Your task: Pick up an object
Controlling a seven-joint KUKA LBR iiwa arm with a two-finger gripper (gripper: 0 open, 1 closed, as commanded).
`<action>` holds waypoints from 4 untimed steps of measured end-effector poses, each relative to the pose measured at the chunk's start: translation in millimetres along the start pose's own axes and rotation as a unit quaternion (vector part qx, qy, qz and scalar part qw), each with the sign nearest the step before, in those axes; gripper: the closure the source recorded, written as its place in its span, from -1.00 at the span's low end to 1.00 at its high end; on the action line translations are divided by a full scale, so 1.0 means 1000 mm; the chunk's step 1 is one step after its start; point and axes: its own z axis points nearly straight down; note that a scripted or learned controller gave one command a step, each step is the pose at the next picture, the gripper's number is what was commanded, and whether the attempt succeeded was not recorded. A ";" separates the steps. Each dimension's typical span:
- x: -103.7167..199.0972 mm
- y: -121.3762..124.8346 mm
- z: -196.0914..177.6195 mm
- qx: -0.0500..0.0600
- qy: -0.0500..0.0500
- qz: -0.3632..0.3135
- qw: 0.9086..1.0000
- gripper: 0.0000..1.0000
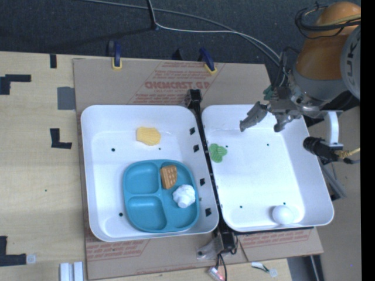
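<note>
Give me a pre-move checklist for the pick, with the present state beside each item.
1. Pincer free of any load: ok, nothing sits between its spread fingers.
2. Pincer over a bin: ok, it hangs above the upper part of the right bin.
3. A target in that bin: ok, the green object lies near the left wall and the white ball near the front edge.
4. Pincer lined up over a target: not ok, it is off to the right of and beyond the green object.
5. Space around the green object: ok on three sides, but the bin wall is close on its left.
6. Height of pincer above the bin floor: cannot tell from this slanted view.
</note>
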 end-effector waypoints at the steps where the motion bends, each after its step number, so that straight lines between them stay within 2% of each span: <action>1: 0.000 0.001 -0.003 -0.002 0.000 0.000 1.000 -1.00; 2: 0.008 -0.004 0.056 0.000 0.000 -0.001 1.000 -1.00; 4: 0.003 -0.007 0.170 0.000 0.000 0.000 1.000 -1.00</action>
